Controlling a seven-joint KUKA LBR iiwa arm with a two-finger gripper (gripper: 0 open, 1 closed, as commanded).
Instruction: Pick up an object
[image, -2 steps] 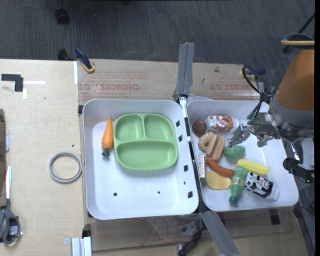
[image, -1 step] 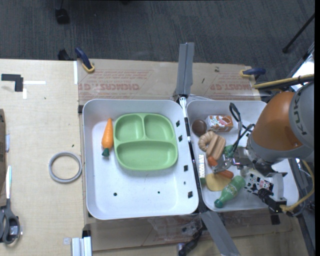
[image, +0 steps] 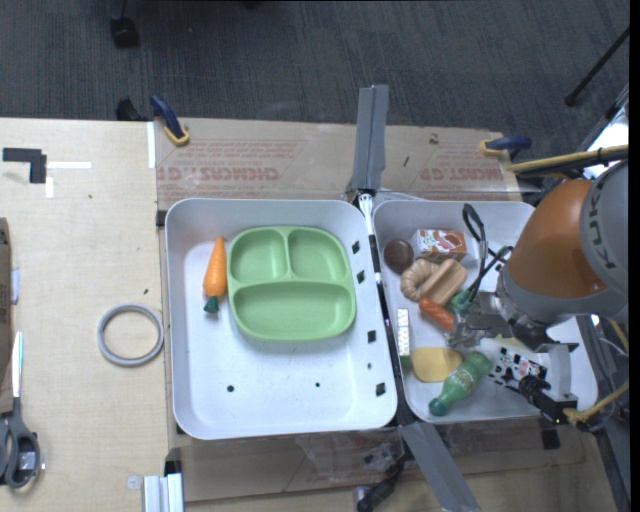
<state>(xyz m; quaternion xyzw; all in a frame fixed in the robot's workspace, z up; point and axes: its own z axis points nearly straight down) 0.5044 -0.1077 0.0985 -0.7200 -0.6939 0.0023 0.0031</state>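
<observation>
Several toy foods crowd the right bin (image: 560, 400): a bottle (image: 458, 384), a yellow piece (image: 436, 364), a hot dog (image: 432, 277), a small carton (image: 441, 242) and a brown ball (image: 397, 254). The gripper (image: 478, 322) hangs over them, just above the bottle and right of the hot dog. Whether it is spread or pinching, I cannot tell. Over in the left bin (image: 280, 400), a carrot (image: 214, 272) lies beside a green plate (image: 291, 283).

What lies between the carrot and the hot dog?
In the camera view, the green tray sits between the carrot and the hot dog, and past it run the two bins' adjoining walls.
</observation>
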